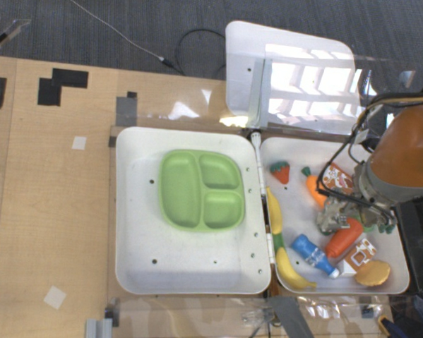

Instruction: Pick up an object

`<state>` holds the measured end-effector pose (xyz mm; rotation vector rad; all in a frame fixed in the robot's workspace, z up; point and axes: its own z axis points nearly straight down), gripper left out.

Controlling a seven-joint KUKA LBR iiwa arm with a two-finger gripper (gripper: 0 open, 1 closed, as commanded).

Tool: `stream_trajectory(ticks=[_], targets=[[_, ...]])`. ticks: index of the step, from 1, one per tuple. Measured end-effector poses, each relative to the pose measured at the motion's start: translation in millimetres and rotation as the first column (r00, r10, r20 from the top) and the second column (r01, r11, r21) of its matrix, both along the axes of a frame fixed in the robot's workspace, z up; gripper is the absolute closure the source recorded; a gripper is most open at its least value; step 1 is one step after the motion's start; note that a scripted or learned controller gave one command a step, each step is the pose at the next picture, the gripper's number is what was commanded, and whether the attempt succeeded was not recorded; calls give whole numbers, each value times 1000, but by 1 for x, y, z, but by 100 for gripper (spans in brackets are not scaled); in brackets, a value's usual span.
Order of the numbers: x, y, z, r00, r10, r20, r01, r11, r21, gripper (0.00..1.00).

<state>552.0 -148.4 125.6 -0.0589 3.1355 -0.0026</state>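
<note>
Grey gripper (334, 219) sits low in right bin (401, 275), just beside orange-red carrot toy (344, 237); can't tell its state. Blue bottle (313, 253) and banana (291, 271) lie nearby. Green tray (200, 189) in left bin (132, 263).

I can't read any text here: the small white and orange carton (362, 253) and the packet (336, 180) carry printing, but it's too blurred for me
</note>
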Motion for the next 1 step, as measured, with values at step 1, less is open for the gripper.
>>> stream_trajectory(ticks=[1], targets=[[0, 2, -1, 1000, 3, 0, -3, 1000, 2, 0]])
